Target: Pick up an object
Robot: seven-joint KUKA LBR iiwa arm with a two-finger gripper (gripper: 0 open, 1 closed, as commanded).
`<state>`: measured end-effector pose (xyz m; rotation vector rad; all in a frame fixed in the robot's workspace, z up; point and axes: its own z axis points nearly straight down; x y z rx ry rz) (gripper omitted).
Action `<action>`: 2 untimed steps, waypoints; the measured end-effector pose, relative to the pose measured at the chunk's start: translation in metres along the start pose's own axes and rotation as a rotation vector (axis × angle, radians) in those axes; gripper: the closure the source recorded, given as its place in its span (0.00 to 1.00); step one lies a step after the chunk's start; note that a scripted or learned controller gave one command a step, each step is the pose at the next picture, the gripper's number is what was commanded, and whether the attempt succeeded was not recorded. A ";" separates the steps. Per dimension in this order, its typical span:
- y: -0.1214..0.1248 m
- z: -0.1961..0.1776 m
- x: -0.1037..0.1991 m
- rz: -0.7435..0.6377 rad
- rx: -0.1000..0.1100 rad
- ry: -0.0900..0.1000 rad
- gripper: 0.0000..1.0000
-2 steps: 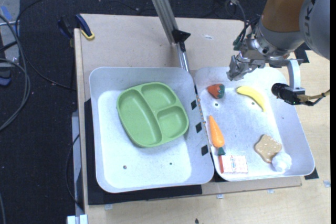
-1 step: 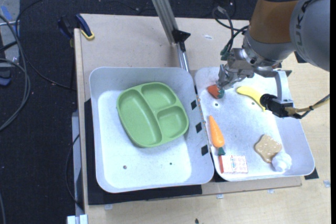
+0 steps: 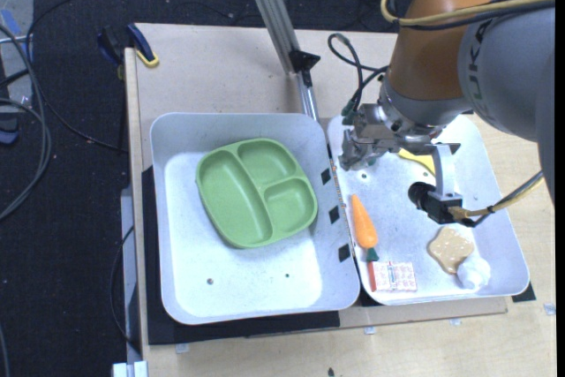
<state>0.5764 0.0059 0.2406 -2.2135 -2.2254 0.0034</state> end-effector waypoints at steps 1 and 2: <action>-0.023 0.013 0.040 0.000 0.001 0.000 1.00; -0.048 0.000 0.087 -0.002 -0.002 0.001 1.00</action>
